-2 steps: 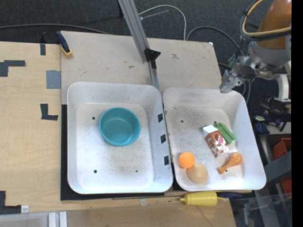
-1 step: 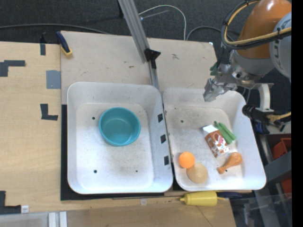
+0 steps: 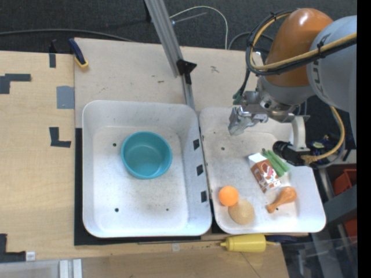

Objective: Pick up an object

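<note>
My gripper (image 3: 238,122) hangs over the far end of the right bin (image 3: 215,155), above bare floor, with nothing seen between its fingers. In the near half of that bin lie an orange ball (image 3: 228,196), a tan rounded lump (image 3: 242,212), a brown drumstick-shaped toy (image 3: 282,198), a red and white packet (image 3: 266,174) and a green stick (image 3: 275,161). All of these sit nearer the camera than the gripper. A teal bowl (image 3: 146,154) stands upright in the left bin (image 3: 95,172).
A yellow bottle (image 3: 246,243) lies on the bench just outside the right bin's near rim. A grey pole (image 3: 165,30) slants across the far side and ends at the divide between the bins. Cables loop around the arm at the right.
</note>
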Controlling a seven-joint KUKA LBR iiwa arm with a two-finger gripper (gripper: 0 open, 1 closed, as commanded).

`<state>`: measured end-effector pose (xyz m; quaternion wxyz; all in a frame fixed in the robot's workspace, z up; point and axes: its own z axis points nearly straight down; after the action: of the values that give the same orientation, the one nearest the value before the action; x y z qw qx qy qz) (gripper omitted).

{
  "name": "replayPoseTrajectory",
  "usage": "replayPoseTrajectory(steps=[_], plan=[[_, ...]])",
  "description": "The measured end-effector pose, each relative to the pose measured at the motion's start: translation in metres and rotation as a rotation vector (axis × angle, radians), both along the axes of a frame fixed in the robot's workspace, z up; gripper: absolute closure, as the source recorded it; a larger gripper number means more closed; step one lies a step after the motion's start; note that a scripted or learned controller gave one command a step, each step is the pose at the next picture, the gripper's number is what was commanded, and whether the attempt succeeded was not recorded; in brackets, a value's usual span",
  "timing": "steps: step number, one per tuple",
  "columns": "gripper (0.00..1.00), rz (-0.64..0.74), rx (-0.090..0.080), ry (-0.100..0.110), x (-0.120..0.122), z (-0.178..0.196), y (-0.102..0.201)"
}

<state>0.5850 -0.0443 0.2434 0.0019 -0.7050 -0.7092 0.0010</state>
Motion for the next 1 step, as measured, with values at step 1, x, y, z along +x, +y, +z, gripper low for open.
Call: replayPoseTrajectory(steps=[1], plan=[[1.00, -0.001, 0.000, 0.001, -0.0296, -0.0135, 0.0469]])
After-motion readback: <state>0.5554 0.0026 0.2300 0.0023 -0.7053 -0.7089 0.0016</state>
